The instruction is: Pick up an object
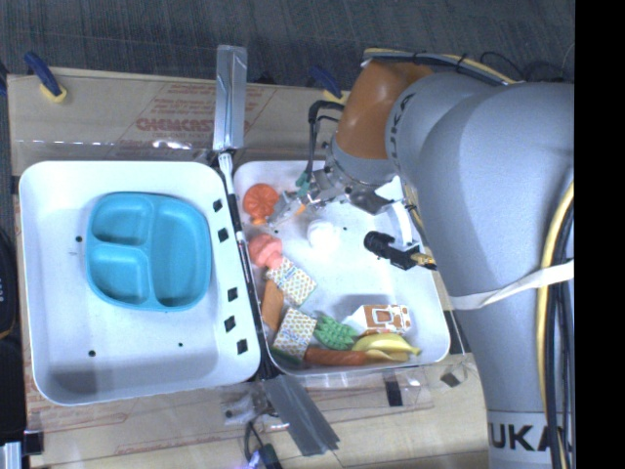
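Nearest the camera, along the front wall of the right bin [435,345], a red sausage-like piece [335,357] lies beside a banana [389,346], with a green leafy toy [335,333] and a small orange carton [384,317] just behind them. To their left, two patterned packets [294,330] sit by an orange carrot-like piece [271,304], and a pink lump [265,250] rests against the dividing wall. Farther back sits a round orange-red fruit [261,202], with a white object [321,233] near it, hard to make out against the white floor. The left bin [49,340] holds a blue divided plate [149,249]. The grey arm [469,164] covers the right bin's far right corner. Its pincer [305,195] reaches down at the back of that bin, just right of the round fruit; how far its tips are parted cannot be told, and nothing is seen held. The wooden surface [117,115] runs behind both bins.
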You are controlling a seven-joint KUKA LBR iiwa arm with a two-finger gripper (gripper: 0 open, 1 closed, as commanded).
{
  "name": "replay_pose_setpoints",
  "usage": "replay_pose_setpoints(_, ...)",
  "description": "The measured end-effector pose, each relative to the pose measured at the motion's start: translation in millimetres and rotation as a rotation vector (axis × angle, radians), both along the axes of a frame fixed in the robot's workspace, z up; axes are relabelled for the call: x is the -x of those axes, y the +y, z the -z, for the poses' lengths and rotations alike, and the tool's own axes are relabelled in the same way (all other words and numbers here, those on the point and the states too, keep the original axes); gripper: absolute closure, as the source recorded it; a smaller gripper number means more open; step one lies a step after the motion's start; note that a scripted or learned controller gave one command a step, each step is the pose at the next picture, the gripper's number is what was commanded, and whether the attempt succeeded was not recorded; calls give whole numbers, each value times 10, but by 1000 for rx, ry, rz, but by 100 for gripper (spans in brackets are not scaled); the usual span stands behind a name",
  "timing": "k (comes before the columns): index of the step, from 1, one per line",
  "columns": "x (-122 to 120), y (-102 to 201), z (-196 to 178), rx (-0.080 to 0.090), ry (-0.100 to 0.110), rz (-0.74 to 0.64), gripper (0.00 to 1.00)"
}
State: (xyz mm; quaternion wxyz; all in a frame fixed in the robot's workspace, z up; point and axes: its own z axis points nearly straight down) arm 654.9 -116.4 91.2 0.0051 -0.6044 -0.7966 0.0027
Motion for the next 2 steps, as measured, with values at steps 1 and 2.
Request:
replay_pose_setpoints(1, -7, 157, -1, 1, -2, 36, 0)
replay_pose_setpoints(2, 790, -109, -2, 2, -7, 18, 0)
